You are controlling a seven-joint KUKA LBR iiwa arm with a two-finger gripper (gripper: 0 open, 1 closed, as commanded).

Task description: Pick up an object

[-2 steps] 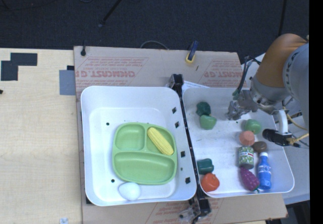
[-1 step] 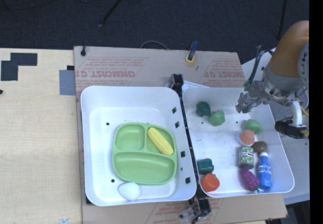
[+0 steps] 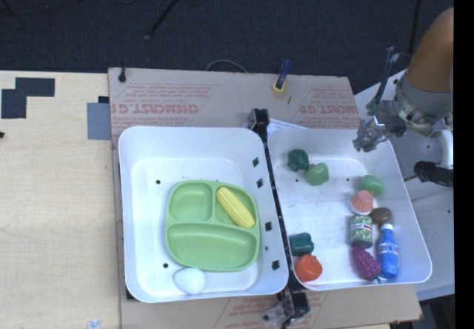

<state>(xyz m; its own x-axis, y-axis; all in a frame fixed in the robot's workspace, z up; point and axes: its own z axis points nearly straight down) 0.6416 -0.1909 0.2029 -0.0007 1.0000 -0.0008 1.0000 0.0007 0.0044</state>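
Camera view | tool (image 3: 368, 136) above right bin's (image 3: 415, 246) far rim | grip state: cannot tell

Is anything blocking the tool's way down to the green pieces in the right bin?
Nothing visible does. The tool sits over the right bin's far rim, with bare bin floor between it and the two green pieces.

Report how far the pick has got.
Nothing looks picked yet. The claw hangs over the right bin's far rim with no object visible in it. The toys, such as the blue bottle and corn, lie in the bins. Descent, grasp and lift remain.
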